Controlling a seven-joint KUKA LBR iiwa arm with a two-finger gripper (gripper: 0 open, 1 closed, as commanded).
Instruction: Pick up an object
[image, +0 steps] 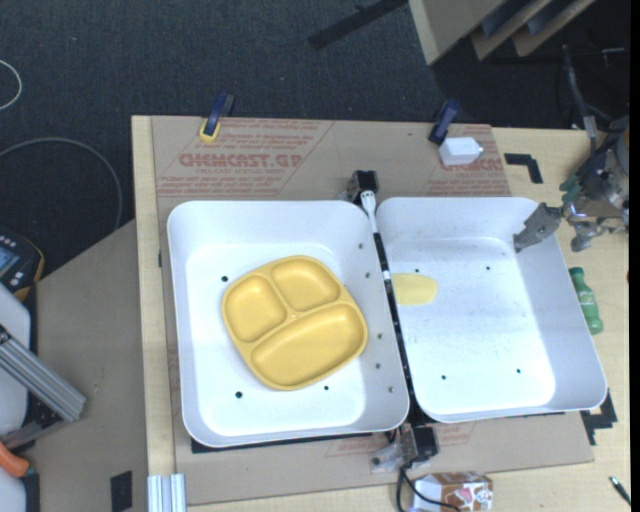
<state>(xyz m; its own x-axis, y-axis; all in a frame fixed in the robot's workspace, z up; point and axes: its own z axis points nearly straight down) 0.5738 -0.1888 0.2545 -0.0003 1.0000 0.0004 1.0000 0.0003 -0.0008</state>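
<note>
A yellow divided plate (293, 321) with three compartments lies in the left bin (190, 250). A small flat yellow piece (414, 289) rests in the right bin (500, 395), close to its left wall. My gripper (560, 233) hangs over the right bin's far right corner, well away from both yellow things. Its two grey fingers (537, 227) stand apart, open, with nothing between them. The arm above the gripper is cut off by the view's right edge.
A green stick-shaped item (587, 298) lies along the right bin's right rim, just below the gripper. A small white block (460, 151) and blue clamps (443, 122) sit on the cardboard behind the bins. Cables and a clip run between the bins.
</note>
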